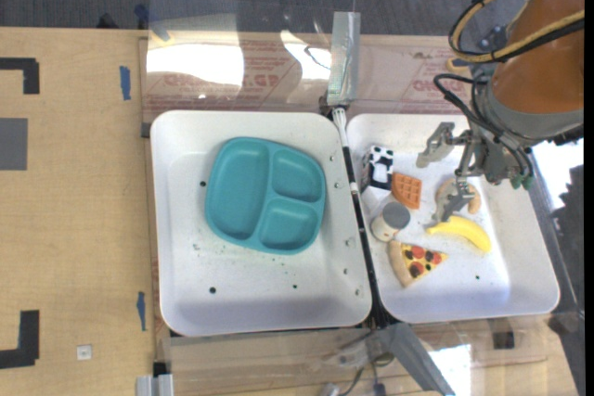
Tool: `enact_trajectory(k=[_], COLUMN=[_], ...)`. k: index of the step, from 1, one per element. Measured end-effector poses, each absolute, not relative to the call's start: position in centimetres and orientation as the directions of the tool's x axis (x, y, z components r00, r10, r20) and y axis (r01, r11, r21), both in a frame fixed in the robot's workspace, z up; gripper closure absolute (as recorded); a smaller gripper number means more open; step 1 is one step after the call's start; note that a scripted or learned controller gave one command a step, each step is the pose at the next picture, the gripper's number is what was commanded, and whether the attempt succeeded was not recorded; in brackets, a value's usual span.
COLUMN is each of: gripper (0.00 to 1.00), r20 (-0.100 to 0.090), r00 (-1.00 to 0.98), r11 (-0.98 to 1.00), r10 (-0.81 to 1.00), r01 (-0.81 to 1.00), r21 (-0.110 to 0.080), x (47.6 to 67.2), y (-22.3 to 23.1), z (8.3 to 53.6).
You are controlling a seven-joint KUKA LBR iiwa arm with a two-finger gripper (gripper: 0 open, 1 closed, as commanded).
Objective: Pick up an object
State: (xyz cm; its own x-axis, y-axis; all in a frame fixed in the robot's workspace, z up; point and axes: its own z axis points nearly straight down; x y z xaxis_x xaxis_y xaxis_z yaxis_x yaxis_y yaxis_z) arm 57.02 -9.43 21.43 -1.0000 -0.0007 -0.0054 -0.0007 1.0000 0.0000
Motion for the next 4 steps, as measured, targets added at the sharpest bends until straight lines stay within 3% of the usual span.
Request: enact_trajectory(k=[1, 2, 3, 4], gripper=[0.0, 0.0, 0.0, 1.0], r20=[0.001, -0.01, -0.005, -0.006], r00=[-0.847, -0.52, -0.162, -0.166], r11=[0.847, 0.52, 0.162, 0.166], r10=[0.532, 0.854, 0.987, 0.986], r01=[0.532, 0.854, 0.987, 0.986], r21=[0.0, 0.017, 0.019, 0.024], x=[51.3, 50.7, 50.0, 50.2], y=[-9.1, -11.1, -10.4, -10.3], z=[14.2, 9.6, 9.3, 10.5])
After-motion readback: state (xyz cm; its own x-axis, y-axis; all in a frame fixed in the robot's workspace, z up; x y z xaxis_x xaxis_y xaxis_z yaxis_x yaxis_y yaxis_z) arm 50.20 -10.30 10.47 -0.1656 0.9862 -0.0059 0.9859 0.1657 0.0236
